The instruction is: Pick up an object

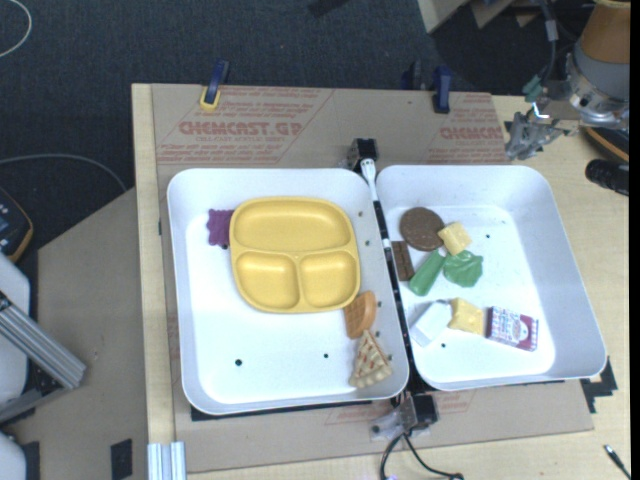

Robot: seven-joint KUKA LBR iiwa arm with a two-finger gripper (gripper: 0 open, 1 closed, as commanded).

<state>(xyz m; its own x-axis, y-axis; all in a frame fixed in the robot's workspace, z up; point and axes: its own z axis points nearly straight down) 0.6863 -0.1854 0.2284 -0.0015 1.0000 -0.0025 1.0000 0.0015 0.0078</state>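
My gripper (527, 136) hangs at the upper right, just beyond the far rim of the right bin (560, 238), with nothing seen between its fingers. In the right bin lie a brown round cookie (421, 227), a small yellow piece (455, 237), a green toy vegetable (445, 269), a thin brown bar (402, 260), a yellow cheese wedge on white (462, 315) and a red-and-white packet (511, 327). The left bin (200, 328) holds a yellow divided plate (295, 253), a purple piece (218, 226), an orange pastry (361, 314) and a waffle cone (371, 359).
The bins sit side by side on a cardboard-covered bench (300, 123), held by a yellow clamp (211, 92) and a blue clamp (441, 89) at the far edge. The arm's orange band (605, 28) is at the top right corner.
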